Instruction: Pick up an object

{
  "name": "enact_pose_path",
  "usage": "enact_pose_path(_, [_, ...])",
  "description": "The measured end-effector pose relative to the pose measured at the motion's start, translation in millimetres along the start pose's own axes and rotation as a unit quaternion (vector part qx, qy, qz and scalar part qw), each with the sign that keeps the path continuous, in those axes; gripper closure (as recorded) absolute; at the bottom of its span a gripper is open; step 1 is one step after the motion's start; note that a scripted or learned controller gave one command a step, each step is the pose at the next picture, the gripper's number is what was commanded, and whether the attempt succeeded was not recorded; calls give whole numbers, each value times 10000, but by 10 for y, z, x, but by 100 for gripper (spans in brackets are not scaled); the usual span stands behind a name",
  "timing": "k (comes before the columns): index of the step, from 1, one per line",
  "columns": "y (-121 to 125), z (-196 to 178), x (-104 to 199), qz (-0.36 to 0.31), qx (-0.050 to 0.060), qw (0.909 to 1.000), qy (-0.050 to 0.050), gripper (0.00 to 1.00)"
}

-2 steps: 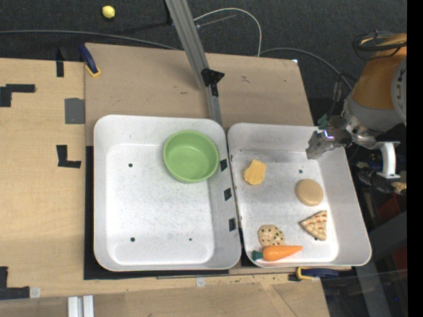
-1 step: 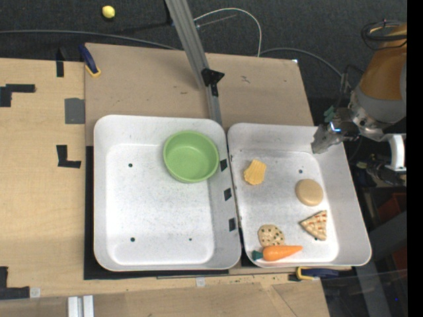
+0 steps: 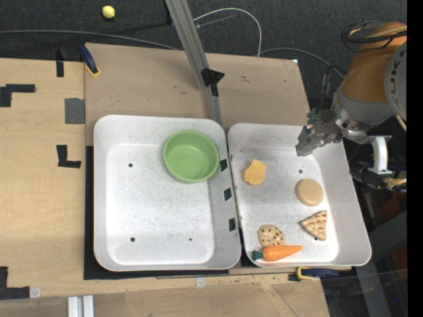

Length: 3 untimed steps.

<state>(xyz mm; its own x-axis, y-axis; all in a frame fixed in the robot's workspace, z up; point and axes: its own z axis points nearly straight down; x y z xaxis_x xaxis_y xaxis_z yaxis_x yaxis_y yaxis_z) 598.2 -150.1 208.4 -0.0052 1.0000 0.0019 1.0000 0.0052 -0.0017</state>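
Meanwhile the claw (image 3: 308, 144), aperture unclear, hovers over the right bin (image 3: 350, 243) above the round biscuit (image 3: 308, 192).

The wooden table (image 3: 39, 177) carries two shallow white bins side by side, touching: the left bin (image 3: 119, 243) and the right bin (image 3: 344, 243). Black tape marks (image 3: 65, 156) and a grey patch (image 3: 75, 110) lie on its left part.

Even, soft overhead light; both white bins (image 3: 106, 177) read bright without harsh glare. Shadows are faint. The picture is slightly soft and grainy, darker beyond the bench's (image 3: 39, 177) far edge.
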Motion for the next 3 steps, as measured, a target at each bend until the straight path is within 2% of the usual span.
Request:
enact_pose_path(1, [-164, -110, 473, -4, -5, 10000, 0, 100])
enact_pose_path(3, [-341, -280, 1560, -15, 4, 10000, 3, 100])
